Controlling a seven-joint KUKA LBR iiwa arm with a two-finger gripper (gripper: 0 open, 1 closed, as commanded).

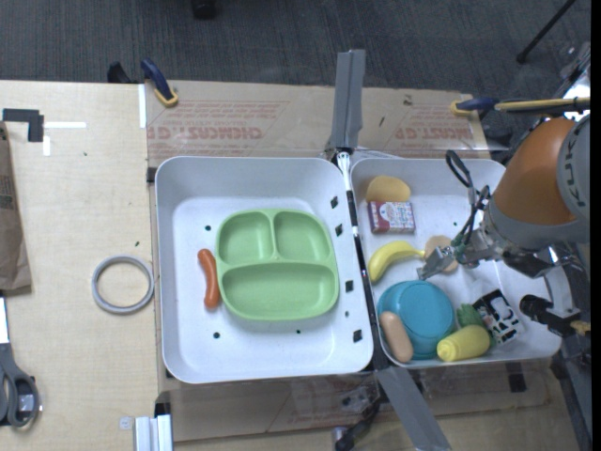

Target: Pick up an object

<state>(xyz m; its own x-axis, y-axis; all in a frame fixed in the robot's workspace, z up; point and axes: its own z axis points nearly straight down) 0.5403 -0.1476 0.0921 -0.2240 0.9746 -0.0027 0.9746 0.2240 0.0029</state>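
My gripper hangs low over the middle of the right bin, reaching in from the right. It is just above the right end of a banana and against a small beige item. Around it lie a red box, a yellow-orange bun-like item, a blue bowl, a tan sausage, a yellow lemon-like item, a green item and a black-and-white block. Nothing is visibly lifted.
The left bin holds a green divided plate and an orange sausage. On the bench to the left lie a grey ring and scissors. A grey post stands behind the bins.
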